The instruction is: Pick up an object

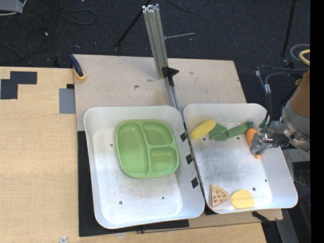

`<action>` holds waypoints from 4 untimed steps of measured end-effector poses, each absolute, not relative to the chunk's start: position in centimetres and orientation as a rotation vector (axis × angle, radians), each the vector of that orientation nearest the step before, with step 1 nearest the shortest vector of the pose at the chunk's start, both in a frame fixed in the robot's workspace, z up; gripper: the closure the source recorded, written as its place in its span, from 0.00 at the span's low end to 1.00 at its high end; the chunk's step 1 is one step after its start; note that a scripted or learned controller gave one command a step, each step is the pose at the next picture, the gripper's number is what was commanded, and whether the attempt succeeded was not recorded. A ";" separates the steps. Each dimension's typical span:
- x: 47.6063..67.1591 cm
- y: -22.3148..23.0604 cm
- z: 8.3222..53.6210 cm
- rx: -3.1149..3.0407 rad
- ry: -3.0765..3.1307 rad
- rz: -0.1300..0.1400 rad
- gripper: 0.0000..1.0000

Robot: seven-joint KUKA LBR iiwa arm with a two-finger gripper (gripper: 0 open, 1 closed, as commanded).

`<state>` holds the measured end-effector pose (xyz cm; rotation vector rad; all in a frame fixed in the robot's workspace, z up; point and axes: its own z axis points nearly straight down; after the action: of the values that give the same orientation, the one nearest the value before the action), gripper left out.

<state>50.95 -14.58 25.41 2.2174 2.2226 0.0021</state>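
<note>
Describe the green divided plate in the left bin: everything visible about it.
The green divided plate is a light green, plastic-looking tray with rounded corners and three compartments: one long one on the left, two smaller ones on the right. It lies flat, right side up, slightly rotated, on the floor of the left bin, toward its upper middle. Nothing sits in it.

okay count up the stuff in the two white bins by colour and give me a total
Green: 2, the divided plate in the left bin and a long green piece in the right bin
Yellow: 2, the corn-like piece and the rounded yellow piece
Orange: 1, a small orange thing by the gripper
Tan: 1, the pizza slice
Total: 6
</note>
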 end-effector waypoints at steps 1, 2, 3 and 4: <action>51.0 -14.6 27.1 2.219 2.224 0.000 1.00; 52.0 -8.5 26.0 2.218 2.231 0.000 1.00; 52.6 -3.9 26.1 2.218 2.230 -0.001 1.00; 52.9 1.6 26.2 2.217 2.230 -0.001 1.00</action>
<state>52.91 1.62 26.18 2.2170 2.2304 -0.0011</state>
